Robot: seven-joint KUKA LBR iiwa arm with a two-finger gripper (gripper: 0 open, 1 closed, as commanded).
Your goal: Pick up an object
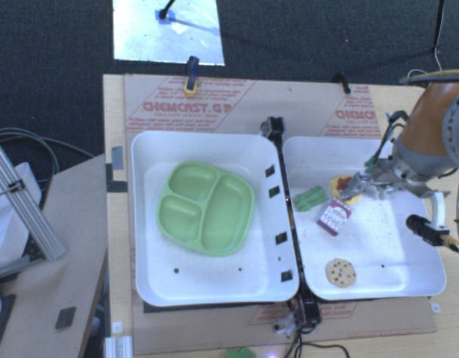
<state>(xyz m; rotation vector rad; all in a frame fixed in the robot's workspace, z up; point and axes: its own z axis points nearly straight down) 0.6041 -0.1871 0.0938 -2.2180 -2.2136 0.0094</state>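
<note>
Right bin [431, 274], centre-right of frame: gripper [354, 187], finger state cannot be told, low beside yellow item [339, 183], near green piece [310, 198], red-white packet [334, 216], cookie [340, 272]; approach step; next, closing squarely on one.

The white bins [214, 289] are showing smooth, glossy plastic; the green divided plate [207, 209] is looking like matt plastic; the surface [214, 103] is appearing as printed brown cardboard.
</note>
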